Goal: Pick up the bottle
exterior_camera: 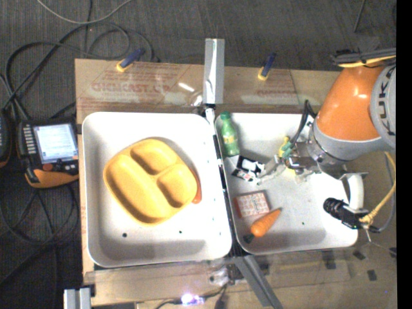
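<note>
The bottle (226,134) is green with a green cap. It lies in the right bin (322,237) at the far left corner, against the wall shared with the left bin. My gripper (249,169) reaches in from the right and hangs low over the bin floor, just in front and to the right of the bottle's lower end. A small gap separates it from the bottle, and it holds nothing that I can see. The grey wrist and orange band (351,111) cover the right bin's far right part.
An orange carrot (265,222) and a reddish patterned packet (252,204) lie in the right bin in front of the gripper. The left bin (96,237) holds a yellow divided plate (151,179). A metal post (214,69) stands behind the bins.
</note>
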Controlling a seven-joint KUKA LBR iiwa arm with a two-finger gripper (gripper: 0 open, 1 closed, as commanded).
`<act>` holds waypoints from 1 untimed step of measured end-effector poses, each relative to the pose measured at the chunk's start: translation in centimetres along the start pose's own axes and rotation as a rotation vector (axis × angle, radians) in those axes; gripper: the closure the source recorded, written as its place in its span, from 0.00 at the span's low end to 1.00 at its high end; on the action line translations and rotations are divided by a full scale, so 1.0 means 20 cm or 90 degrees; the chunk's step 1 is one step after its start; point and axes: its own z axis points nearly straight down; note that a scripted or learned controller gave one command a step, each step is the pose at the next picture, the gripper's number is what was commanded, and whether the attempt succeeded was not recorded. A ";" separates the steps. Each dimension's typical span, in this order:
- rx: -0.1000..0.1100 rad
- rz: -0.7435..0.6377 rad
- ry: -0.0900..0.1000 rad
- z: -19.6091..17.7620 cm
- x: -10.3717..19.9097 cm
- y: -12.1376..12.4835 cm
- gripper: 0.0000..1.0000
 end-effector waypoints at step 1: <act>0.001 -0.001 0.001 -0.04 0.00 0.00 1.00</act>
